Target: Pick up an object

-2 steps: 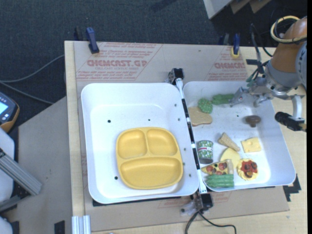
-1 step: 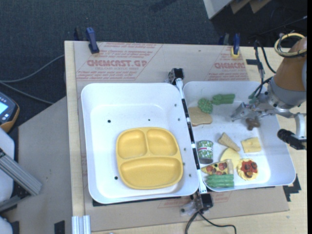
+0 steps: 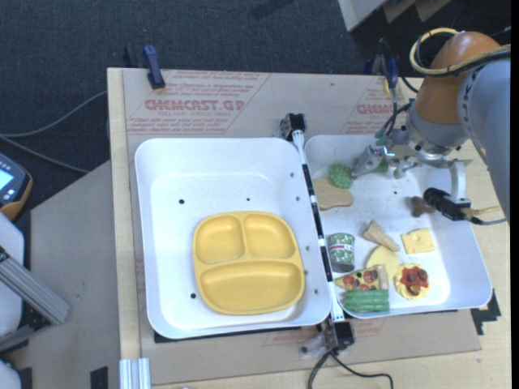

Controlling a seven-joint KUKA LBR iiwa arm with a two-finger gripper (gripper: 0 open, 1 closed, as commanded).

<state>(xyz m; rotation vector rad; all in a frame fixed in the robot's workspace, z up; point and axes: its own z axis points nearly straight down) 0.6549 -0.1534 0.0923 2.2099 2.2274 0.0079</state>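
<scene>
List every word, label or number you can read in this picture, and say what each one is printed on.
"CHEMCAST GP": red print on the brown board under the bins, left part, last letters unsure.
A second red print of the same kind on the board's right part: too broken up to read.
Smaller red lines around both prints: too small to read.
Label on the small can in the right bin: blurred, unreadable.

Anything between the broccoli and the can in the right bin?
Camera view: a tan bread slice lies between the broccoli and the can, then bare bin floor.
</scene>
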